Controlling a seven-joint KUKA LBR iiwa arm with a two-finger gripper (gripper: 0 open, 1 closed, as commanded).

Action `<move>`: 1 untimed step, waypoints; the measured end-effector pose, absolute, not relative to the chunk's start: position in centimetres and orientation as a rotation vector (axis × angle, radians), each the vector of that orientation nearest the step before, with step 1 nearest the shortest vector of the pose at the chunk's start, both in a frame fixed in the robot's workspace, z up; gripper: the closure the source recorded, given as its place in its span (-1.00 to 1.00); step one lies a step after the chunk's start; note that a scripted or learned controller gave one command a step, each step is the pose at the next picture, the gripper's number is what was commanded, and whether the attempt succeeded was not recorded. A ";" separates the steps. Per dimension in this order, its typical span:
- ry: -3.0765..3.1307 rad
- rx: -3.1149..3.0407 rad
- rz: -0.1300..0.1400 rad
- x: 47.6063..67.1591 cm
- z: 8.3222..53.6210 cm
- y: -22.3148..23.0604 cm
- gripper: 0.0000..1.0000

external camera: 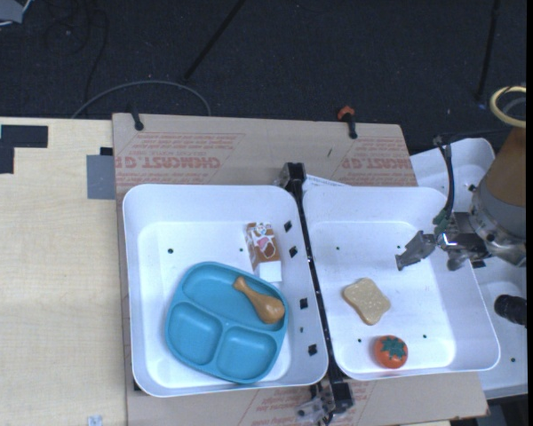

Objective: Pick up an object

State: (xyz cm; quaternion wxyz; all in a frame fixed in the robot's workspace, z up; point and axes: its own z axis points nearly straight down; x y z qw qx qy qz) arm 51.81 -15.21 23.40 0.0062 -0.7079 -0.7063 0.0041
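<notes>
My gripper [433,254] hangs over the right bin [480,327], near its far right side, open with nothing between its fingers. A slice of toast [366,300] lies in the middle of that bin, down and to the left of the gripper. A small tomato [391,351] sits near the bin's front edge. In the left bin [147,238], a blue divided plate [209,335] carries a chicken drumstick [259,299]. A small brown and white packet [264,243] lies just behind the plate.
A black divider rail [306,264] runs between the two bins. Cardboard [249,153] lies under and behind the bins. The wooden bench top [44,282] stretches to the left. Cables cross the dark floor at the back.
</notes>
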 end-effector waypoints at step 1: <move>-2.219 -2.219 0.003 52.0 24.0 -15.2 -1.00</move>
